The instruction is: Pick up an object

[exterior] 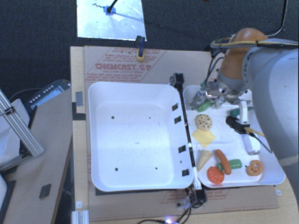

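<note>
While the hand (206,98) hovers — grip state unreadable — the right bin (275,174) holds one cookie (203,121), one pretzel (254,167), one tomato (215,175).

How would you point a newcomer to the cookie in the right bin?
Start at the right bin, the one crowded with toy food. Halfway along its left side, near the divider, lies the cookie, just above the yellow cheese. It is the one flat, round, tan disc with dark specks.
</note>
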Robot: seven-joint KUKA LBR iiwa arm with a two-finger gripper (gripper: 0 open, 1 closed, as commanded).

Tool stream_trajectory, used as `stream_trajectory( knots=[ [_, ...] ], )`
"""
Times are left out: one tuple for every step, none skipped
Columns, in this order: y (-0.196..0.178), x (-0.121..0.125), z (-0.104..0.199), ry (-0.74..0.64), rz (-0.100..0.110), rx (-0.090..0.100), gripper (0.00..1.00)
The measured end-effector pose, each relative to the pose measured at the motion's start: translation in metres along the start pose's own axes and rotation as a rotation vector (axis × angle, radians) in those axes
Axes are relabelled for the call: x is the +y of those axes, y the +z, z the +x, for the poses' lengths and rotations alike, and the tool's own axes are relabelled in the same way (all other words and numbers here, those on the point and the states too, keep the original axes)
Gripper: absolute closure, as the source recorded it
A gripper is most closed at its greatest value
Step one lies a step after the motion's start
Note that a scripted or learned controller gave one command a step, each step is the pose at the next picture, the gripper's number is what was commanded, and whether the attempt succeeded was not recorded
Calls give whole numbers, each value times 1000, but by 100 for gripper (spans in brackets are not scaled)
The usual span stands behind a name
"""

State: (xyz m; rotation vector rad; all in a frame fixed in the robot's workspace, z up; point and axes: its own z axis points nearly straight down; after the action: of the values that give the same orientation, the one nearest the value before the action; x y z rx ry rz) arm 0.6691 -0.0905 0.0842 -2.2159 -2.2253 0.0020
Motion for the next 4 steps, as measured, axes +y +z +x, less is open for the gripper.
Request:
stream_trajectory(
  knots=[
    [-12,0,-1,-3,-1,-2,100],
    [-107,1,132,-12,-12,5,100],
    [-21,-2,224,-8,6,3,100],
    [-121,2,275,-5,-11,4,100]
  ],
)
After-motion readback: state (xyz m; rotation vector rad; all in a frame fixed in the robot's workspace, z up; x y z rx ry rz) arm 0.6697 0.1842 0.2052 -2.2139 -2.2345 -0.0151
